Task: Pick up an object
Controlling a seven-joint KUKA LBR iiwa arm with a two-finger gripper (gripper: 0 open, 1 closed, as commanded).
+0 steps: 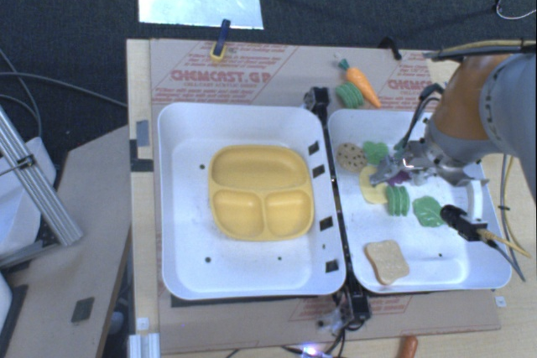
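I watch the arm reach in from the right, and its gripper (393, 173) hangs low over the right bin (478, 264), in the middle of a small crowd of toy food. Whether the fingers are open or closed I cannot tell — the wrist covers them from this angle, and I see nothing clearly held between them.

The things I could pick are all in this bin. A cookie (349, 153) and a green piece (375, 151) lie just left of the gripper, a yellow piece (372, 186) lies under it, a ribbed green piece (397, 200) is just below, and a second green piece (427, 211) is to the lower right. A slice of toast (387, 261) lies apart, near the front wall. A toy carrot (361, 83) rests outside, on the cardboard behind the bins.

My worry is the crowding. The pieces near the gripper touch or nearly touch, so, in my judgement, the fingers may land on two at once or push one aside and close on air. The yellow piece looks flat, and I think it could slip out.

For room, the front half of the right bin is mostly bare around the toast, and this is the easier target. The divider between the bins is close on the left side. The left bin (180, 180) holds a yellow divided plate (260, 190) with free floor around it.
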